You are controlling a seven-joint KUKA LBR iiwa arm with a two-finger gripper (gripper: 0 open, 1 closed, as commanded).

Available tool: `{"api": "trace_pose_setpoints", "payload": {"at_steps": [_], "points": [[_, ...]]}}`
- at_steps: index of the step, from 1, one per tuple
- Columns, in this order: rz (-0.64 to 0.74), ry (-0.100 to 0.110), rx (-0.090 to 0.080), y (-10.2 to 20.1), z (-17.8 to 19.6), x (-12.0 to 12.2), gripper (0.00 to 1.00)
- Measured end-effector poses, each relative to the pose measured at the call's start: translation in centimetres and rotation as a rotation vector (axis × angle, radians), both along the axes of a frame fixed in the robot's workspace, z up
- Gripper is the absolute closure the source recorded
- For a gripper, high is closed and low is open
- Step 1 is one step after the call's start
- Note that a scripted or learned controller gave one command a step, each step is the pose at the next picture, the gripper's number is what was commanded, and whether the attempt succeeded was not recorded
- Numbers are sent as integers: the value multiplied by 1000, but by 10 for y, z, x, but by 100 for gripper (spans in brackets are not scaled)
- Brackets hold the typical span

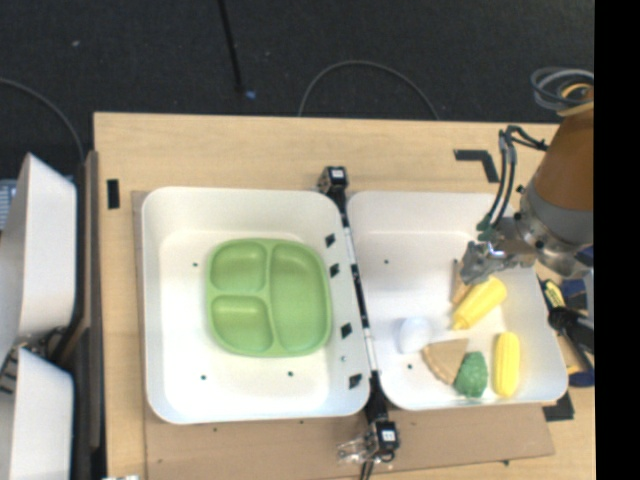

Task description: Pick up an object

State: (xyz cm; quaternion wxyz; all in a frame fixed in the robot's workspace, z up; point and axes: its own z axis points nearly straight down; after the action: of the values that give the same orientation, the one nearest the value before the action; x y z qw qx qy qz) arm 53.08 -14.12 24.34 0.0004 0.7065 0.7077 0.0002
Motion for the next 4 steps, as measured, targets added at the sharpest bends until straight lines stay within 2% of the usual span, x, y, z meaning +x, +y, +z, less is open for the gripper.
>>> {"api": "trace_pose_setpoints", "payload": {"at_steps": [1, 3, 4], "points": [[0, 0, 0, 0, 0, 0, 0], [-4, 5, 0, -1, -127, 0, 0], [-6, 2, -1, -2, -144, 0, 0]]}}
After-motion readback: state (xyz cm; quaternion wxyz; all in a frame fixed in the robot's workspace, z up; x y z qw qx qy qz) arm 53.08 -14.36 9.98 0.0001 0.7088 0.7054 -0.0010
